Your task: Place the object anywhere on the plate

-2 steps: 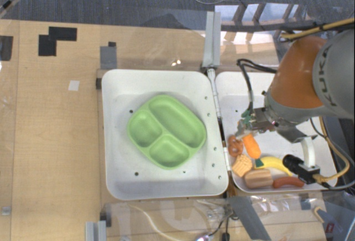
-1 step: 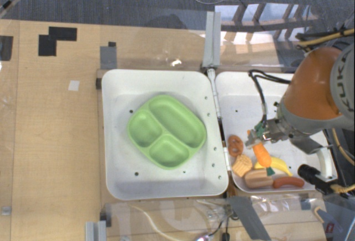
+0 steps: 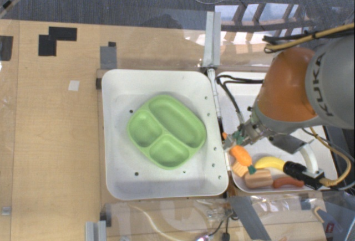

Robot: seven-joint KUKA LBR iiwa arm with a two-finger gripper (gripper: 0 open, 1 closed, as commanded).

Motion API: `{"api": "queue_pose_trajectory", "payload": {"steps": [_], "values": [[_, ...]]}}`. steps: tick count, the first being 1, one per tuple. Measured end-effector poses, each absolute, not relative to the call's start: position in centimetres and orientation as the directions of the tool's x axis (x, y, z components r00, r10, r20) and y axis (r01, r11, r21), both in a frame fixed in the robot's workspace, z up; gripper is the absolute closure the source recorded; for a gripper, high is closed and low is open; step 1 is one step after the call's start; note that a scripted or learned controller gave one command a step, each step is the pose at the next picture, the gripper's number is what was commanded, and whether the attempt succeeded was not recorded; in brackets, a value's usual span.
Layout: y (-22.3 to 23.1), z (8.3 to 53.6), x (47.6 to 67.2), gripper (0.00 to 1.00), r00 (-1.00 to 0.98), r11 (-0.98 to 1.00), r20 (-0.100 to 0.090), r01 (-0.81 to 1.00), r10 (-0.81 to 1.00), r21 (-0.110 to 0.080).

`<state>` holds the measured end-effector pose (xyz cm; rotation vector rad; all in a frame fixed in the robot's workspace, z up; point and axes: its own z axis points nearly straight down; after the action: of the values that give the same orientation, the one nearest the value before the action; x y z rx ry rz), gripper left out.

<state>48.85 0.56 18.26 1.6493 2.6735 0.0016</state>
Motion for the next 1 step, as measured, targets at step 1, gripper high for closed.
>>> {"api": "queue_pose_trajectory", "payload": {"steps": [1], "values": [[6.37,18.31,52.98,1.0,-0.602,0.602,-0.001,0.799,0.799,0.002]]}}
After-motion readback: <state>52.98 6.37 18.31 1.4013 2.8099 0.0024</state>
